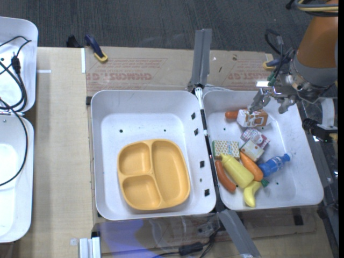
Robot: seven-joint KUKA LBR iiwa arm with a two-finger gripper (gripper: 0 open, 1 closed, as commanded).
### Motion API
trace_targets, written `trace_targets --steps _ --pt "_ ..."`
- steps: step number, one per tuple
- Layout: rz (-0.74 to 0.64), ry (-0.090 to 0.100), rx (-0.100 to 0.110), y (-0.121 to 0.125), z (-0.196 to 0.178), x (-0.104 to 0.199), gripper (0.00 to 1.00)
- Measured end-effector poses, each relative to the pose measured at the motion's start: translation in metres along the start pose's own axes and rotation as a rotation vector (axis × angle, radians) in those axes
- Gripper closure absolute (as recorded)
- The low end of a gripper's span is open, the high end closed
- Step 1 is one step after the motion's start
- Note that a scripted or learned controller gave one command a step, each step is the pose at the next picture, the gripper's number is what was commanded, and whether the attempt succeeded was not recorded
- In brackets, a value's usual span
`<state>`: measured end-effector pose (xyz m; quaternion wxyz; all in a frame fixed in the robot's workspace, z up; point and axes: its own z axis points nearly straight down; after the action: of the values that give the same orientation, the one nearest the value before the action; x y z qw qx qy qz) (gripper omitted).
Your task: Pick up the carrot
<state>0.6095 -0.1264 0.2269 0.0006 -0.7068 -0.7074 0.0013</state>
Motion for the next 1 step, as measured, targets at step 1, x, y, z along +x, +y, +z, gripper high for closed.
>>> trace_targets --steps 1 --pt "0.022 0.0 -0.009 -0.0374 0.123 0.0135 0.0"
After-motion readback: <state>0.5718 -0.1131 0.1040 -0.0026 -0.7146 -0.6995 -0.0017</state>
